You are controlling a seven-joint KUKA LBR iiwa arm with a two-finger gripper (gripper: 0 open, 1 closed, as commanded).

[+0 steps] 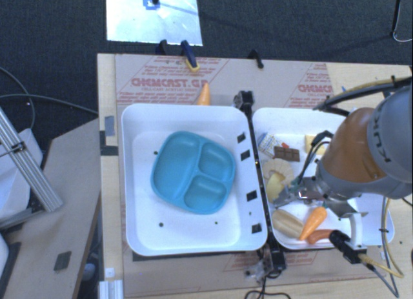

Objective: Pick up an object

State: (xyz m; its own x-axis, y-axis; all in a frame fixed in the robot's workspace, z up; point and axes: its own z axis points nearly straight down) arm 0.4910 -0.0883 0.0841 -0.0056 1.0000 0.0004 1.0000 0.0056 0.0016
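Arm is down over the right shallow white plastic bin (387, 230), coming in from the right. The two-finger gripper (298, 193) sits low among the clutter, but I can't tell how far it's spread or whether it has anything; the wrist blocks the view.

Nearest candidate is the small orange carrot-shaped toy (314, 221), lying just below and slightly right of the gripper, on the bin floor near the front edge. Its long axis runs diagonally, upper right to lower left. A pale tan bread-like piece (288, 223) lies right beside it on the left, close to touching. A brown chocolate-bar-like block (287, 154) is further back, well apart.

My read: the grasp should close across the carrot's short axis, and the bread piece may crowd it.

Left bin (139, 181) holds a light blue divided plastic plate (192, 171).
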